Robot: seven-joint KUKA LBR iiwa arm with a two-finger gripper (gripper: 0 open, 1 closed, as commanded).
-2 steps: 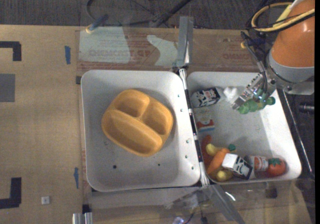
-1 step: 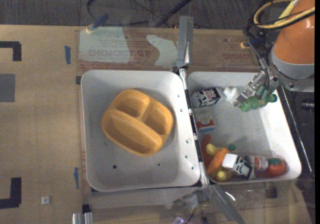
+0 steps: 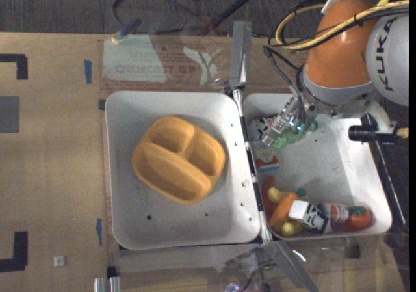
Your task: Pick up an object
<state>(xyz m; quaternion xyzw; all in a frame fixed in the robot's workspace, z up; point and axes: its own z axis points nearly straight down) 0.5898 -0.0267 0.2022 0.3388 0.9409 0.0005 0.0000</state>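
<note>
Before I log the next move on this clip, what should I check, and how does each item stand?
1. Tool is over the right bin: ok.
2. Object between the tool's tips: cannot tell; a green item lies right under it.
3. Pickable items in reach: ok, the carrot and others crowd the near-left corner.
4. Left bin holds the orange divided tray, away from the arm: ok.
</note>
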